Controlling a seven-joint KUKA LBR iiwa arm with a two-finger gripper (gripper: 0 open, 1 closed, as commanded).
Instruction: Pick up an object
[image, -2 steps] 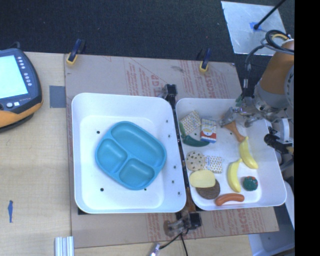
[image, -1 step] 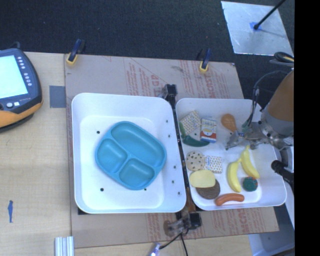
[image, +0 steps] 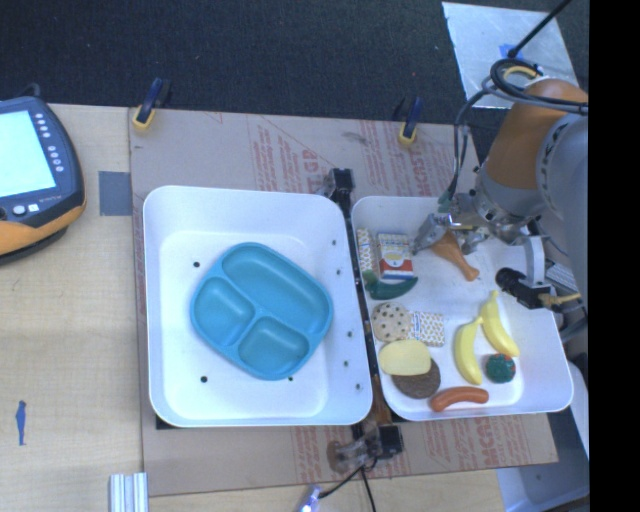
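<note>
My gripper (image: 449, 232) is low over the back of the right bin (image: 555, 395), open, its fingers spread to either side of the upper end of an orange drumstick-shaped toy (image: 460, 258). The toy lies on the bin floor, pointing down and right. Close by to the left stand a small red-and-white carton (image: 396, 256) and a dark green piece (image: 390, 286). Further forward lie a cookie (image: 390, 320), a cracker (image: 428, 326), a yellow lump (image: 403, 356) on a brown patty (image: 416, 384), a sausage (image: 460, 398), two bananas (image: 467, 350) and a green ball (image: 501, 368).
The left bin (image: 170, 220) holds a blue divided plate (image: 262, 310). The bins' rims meet along a ridge (image: 355, 300). A teach pendant (image: 30, 170) lies at the far left of the bench. Clamps (image: 406, 118) hold the cardboard at the back.
</note>
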